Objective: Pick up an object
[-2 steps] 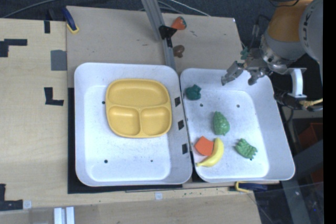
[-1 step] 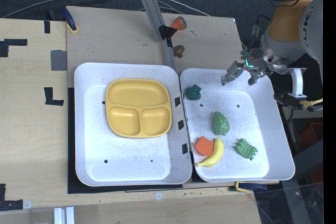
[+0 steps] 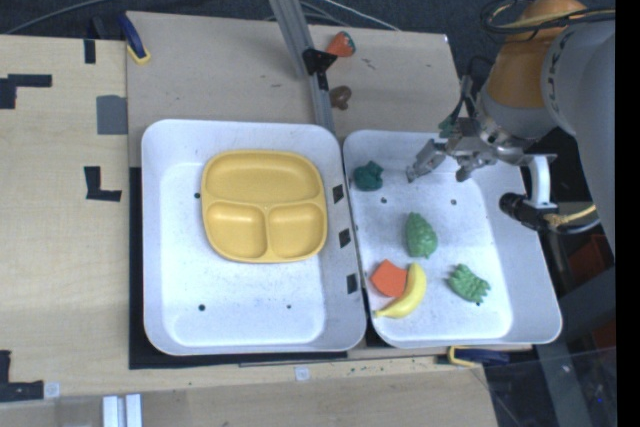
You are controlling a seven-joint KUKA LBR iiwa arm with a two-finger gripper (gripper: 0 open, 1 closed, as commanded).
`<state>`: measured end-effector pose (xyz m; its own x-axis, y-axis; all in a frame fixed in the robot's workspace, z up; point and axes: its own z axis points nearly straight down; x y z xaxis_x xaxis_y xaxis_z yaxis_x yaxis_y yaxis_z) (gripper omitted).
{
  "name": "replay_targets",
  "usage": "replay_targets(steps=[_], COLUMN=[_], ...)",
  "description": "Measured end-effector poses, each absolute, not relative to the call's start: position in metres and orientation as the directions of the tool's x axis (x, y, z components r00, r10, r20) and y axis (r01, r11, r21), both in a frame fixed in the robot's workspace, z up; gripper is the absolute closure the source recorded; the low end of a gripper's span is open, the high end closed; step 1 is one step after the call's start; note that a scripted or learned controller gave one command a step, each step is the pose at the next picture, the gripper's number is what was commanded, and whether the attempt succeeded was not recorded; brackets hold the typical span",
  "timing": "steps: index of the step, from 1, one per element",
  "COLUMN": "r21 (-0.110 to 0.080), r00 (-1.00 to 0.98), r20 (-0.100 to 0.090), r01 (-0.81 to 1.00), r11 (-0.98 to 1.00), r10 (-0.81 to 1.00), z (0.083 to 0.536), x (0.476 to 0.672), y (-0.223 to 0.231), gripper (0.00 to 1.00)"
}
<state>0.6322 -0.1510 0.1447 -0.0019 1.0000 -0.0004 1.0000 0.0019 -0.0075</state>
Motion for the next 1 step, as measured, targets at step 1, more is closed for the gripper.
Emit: replay_targets(steps=[1], r21=[-0.007], r00=[-0.002], r20=[0.000], r01=[1.000], r11=[0.002], r10=[1.000], z=[0.0900], x=[0.6304], y=[-0.1499], gripper=[0.00])
